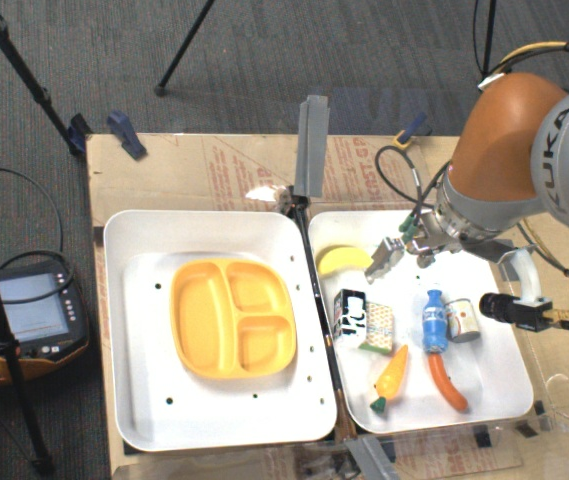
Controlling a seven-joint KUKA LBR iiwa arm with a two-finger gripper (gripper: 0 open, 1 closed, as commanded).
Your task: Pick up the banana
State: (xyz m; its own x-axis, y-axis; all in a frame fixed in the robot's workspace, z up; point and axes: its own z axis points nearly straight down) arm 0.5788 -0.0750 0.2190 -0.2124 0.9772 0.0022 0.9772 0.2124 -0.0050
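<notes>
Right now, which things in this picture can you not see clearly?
- Gripper, camera view: too small and blurred to tell its finger state.
- Banana: its right end is hidden by the gripper, so contact is unclear.
- Small box: print too small to read.
- Arm: cut off by the right edge.

Left bin [124,268] carries a yellow tray [234,318], three sections, sitting flat. Over in the right bin [509,388]: a black-and-white box [350,313] touching a green-edged packet [377,328], a blue bottle [435,320] just beside a small can [462,321], a carrot [391,373] and an orange pepper [447,382] near the front edge. A pendant [29,313] rests on the floor, left.
</notes>
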